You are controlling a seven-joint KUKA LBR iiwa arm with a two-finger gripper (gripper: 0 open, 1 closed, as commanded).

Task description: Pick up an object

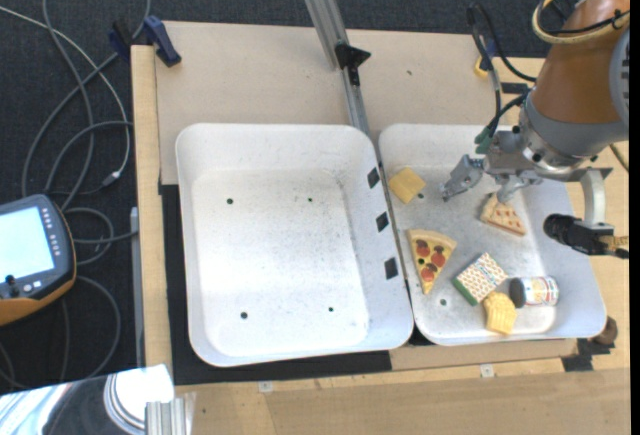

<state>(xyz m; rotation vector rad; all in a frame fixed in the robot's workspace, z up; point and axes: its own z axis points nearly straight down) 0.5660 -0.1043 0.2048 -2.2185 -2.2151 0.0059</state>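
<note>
Bins side by side on the bench, seen from the fixed camera above: the left bin [200, 163] shows bare white floor, while the right bin [430, 138] carries the clutter. Inside it, a yellow cheese wedge [406, 186] lies near the dividing wall, a toy pizza slice [431, 259] with red toppings sits below it, and a smaller pizza slice [503, 216] rests further right. Toward the near edge, a green-rimmed patterned block [480, 277] lies just beside a yellow chunk [500, 313] and a small can [537, 292] on its side. The gripper [485, 185], reaching in from the right on the orange-banded arm [580, 53], hangs over the right bin with its two fingers spread apart and nothing between them, one finger [462, 176] pointing toward the cheese wedge, the other just above the smaller pizza slice
</note>
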